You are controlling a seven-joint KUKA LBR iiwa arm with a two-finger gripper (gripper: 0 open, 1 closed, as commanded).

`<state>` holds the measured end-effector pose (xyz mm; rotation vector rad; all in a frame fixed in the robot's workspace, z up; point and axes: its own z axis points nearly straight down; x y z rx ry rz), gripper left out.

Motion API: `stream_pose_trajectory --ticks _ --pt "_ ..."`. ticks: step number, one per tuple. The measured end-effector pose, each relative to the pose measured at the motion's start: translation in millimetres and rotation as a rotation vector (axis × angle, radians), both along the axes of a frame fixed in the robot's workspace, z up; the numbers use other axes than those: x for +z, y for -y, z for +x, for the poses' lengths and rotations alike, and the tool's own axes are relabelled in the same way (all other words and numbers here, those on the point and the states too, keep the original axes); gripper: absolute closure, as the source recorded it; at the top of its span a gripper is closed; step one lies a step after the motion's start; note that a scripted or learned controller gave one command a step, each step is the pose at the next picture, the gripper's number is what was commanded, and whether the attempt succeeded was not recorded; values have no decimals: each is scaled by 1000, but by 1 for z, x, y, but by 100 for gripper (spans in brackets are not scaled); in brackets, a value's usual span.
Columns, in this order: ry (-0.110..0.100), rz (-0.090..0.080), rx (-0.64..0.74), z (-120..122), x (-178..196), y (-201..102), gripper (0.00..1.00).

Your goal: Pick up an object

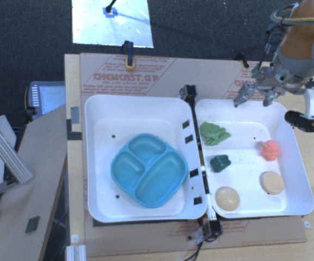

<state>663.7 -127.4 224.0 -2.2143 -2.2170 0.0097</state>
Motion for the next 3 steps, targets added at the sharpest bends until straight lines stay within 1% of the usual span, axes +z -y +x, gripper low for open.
stream_pose_trajectory --ticks 1,2,3 --pt "12 -2 2 2 7 0 0" --pt "8 -1 1 -5 -46 -8 0" --pt "7 -1 5 -2 -108 -12 0"
